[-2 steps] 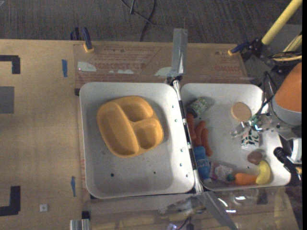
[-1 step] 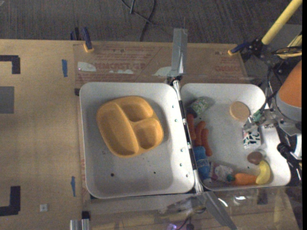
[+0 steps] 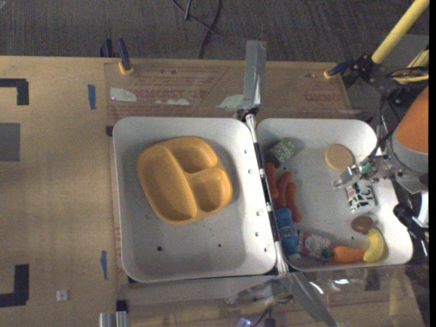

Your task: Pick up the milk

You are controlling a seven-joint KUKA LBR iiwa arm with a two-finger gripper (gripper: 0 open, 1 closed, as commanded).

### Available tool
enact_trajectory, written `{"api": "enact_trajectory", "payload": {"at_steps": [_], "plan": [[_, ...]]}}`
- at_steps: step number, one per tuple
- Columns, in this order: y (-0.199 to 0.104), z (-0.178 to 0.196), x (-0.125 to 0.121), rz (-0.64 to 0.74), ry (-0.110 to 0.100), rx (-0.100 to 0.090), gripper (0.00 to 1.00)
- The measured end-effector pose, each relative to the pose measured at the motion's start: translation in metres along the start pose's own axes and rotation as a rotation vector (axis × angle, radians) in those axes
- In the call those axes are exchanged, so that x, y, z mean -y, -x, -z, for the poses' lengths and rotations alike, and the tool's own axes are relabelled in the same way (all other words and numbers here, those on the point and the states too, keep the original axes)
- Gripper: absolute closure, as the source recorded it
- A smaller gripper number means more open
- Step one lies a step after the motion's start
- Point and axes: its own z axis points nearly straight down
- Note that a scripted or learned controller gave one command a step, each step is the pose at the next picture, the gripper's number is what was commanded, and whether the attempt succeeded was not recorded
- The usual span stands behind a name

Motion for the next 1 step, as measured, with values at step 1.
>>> {"api": "enact_trajectory", "payload": {"at_steps": [1], "plan": [[0.006, -0.0081, 0.0066, 0.019, 0.002, -0.005, 0.0]]}}
